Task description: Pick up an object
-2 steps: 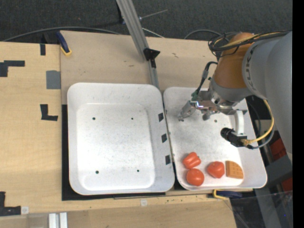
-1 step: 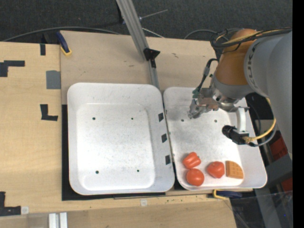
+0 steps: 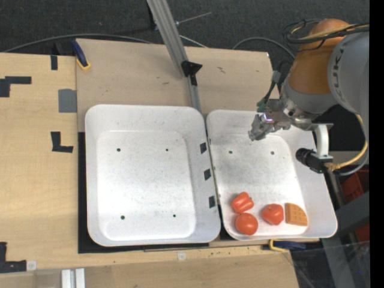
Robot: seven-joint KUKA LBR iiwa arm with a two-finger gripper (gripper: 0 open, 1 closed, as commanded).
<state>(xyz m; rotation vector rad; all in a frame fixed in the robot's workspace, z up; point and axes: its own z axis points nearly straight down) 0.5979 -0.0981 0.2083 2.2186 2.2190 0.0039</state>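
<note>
gripper (image 3: 259, 131) hangs at 12 o'clock of the right bin (image 3: 312, 161), can't tell its state. red pieces (image 3: 242, 203) and cracker (image 3: 295, 214) sit at 6.

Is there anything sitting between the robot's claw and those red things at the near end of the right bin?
Nothing visible. The gripper hangs over the far end of the right bin; bare bin floor lies between it and the red objects near the front.

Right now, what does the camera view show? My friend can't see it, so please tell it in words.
A grey and orange robot arm's gripper hovers over the far end of the right white bin. Three red toy foods and a tan waffle-like piece sit at its near end, beside the left bin.
</note>
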